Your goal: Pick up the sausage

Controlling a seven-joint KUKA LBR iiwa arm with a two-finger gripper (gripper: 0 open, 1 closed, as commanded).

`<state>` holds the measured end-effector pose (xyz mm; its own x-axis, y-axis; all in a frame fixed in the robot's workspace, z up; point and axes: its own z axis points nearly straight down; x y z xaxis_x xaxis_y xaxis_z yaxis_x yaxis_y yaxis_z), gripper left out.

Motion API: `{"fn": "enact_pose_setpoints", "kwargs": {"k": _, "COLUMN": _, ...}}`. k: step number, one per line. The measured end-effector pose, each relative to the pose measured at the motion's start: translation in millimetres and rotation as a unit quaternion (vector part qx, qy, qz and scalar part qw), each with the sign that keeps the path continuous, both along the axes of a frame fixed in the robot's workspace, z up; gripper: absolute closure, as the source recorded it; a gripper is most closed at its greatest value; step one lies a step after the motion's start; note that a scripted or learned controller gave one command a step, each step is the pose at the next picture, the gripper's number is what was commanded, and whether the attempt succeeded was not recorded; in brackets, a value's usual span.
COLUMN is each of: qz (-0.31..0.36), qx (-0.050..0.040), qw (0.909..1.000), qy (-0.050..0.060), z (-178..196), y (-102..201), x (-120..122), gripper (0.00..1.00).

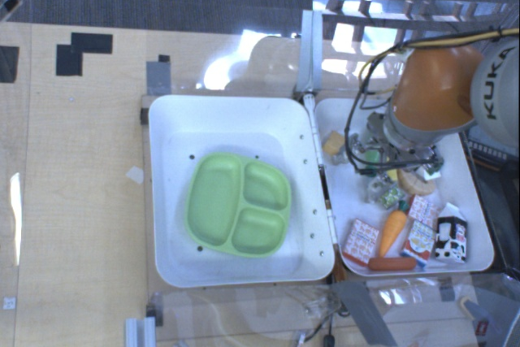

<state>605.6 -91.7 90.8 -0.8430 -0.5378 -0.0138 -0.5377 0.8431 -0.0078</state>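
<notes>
Sausage [392,263] lies at the right bin's [479,199] near edge, touching the carrot's [393,230] tip. Above the bin's middle hangs my claw [396,166]; its state I cannot tell.

I count two white bins [162,199], one green plate [240,205], one sausage [392,263], one carrot [393,231], one milk carton [451,240].

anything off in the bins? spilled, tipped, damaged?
Nothing stands out. The sausage lies flat by the near wall of the right bin, next to the carrot, the small cartons and the cow-print carton, all inside the bin. The green divided plate sits level in the left bin.
</notes>
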Motion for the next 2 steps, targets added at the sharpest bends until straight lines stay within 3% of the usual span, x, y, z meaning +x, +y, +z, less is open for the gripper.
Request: {"fn": "enact_pose_setpoints", "kwargs": {"k": 2, "qz": 0.0, "qx": 0.0, "qw": 1.0, "qy": 0.0, "z": 0.0, "y": -0.1, "x": -0.1, "gripper": 0.0}}
